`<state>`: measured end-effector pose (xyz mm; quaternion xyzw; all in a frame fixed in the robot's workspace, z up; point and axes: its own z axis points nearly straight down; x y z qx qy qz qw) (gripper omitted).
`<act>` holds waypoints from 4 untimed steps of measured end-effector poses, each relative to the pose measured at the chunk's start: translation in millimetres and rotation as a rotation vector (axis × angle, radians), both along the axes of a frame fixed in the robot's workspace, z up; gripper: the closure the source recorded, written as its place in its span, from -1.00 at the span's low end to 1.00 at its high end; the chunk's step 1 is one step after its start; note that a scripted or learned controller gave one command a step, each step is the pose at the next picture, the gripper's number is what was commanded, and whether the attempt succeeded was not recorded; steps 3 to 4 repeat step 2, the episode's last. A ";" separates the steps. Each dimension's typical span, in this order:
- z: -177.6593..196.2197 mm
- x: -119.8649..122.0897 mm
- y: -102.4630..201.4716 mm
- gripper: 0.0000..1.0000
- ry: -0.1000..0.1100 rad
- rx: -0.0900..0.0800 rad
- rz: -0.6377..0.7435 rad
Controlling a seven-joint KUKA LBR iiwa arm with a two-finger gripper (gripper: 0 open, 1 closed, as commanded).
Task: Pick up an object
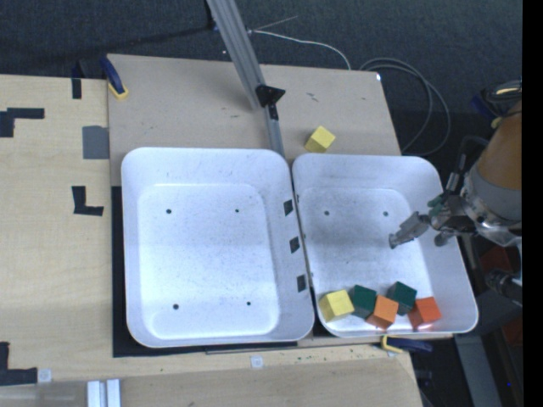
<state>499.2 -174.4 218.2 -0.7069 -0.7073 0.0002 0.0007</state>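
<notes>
gripper over right bin, seemingly holding nothing; finger spread unclear.

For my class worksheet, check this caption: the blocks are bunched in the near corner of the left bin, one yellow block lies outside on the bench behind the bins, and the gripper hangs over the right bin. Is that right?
One slip: the camera view shows the blocks bunched in the right bin, not the left bin. The yellow block does lie on the bench behind the bins, and the gripper hangs over the right bin.

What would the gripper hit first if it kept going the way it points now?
Probably the bare floor of the right bin: the gripper points left and downward, well above the blocks in the near corner. Depth is unclear.
</notes>
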 end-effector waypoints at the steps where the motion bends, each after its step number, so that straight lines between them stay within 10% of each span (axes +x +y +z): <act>1: 9.7 0.3 0.5 1.00 0.001 0.001 0.001; 2: -24.4 21.3 46.8 1.00 0.003 0.002 0.005; 4: -24.4 21.3 46.8 1.00 0.003 0.002 0.005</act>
